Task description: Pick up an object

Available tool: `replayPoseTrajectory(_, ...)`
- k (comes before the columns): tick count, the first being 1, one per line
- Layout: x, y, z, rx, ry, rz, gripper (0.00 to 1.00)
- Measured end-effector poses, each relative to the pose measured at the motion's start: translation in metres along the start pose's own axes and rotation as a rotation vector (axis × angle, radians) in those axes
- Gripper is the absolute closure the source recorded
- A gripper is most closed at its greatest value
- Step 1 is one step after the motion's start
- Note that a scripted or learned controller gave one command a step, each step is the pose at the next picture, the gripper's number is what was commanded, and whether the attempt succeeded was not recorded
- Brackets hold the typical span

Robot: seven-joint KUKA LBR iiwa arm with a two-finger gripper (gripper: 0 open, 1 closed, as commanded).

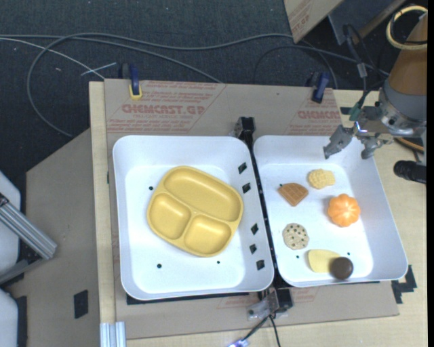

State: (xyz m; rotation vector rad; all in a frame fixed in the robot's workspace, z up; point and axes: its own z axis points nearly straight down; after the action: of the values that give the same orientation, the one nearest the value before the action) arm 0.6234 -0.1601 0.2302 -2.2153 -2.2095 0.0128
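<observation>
Approach step. Your gripper hangs open and empty, seemingly above the right bin's far rim. Nearest to it inside that bin is the pale cracker, the orange beyond it. Next you descend, then close.

Bench board with red print, 2 blue clamps at far edge. Cables on dark floor behind. Cardboard box upper right. Metal rail at left
</observation>
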Motion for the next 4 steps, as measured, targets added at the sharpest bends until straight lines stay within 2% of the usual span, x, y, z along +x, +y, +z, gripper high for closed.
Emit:
replayPoseTrajectory(1, 0.0, 0.003, -0.008, -0.014, -0.003, -0.003, 0.0)
replayPoseTrajectory(2, 0.004, 0.007, 0.035, -0.01, -0.002, -0.004, 0.0)
replayPoseTrajectory(3, 0.012, 0.009, 0.095, -0.008, -0.001, -0.004, 0.0)
replayPoseTrajectory(4, 0.01, 0.012, 0.142, -0.02, -0.008, -0.003, 0.0)
